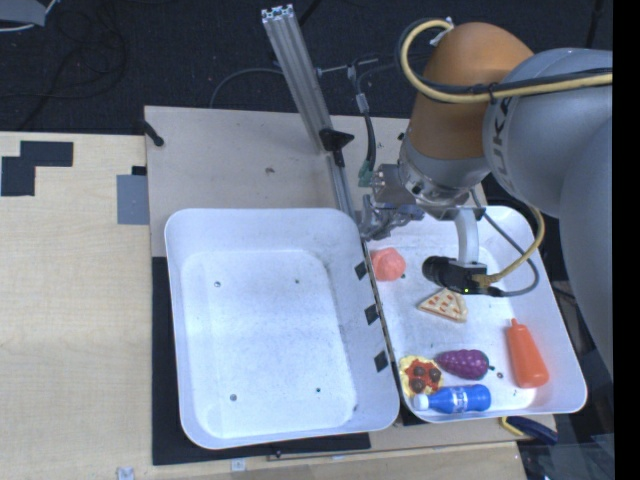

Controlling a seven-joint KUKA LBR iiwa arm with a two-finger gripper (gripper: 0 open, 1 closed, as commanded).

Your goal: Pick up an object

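My gripper [382, 220] hangs over the far left corner of the right bin [560, 393], close to the divider between the bins. A small pink-red object [388, 264] lies on the bin floor just in front of it, apart from the gripper. Further right lies a pizza-slice toy [443, 305]. An orange bottle [525, 353], a purple grape bunch [463, 362], a yellow and red toy [420, 374] and a blue bottle [455, 400] sit along the near side of the bin. The arm's wrist hides the bin's far edge.
The left bin [190, 268] stands beside the right one, sharing a raised edge with black clips [372, 313]. A slanted metal rail [305, 78] rises behind the bins, near the gripper. A black cable fitting [452, 271] hangs above the right bin.
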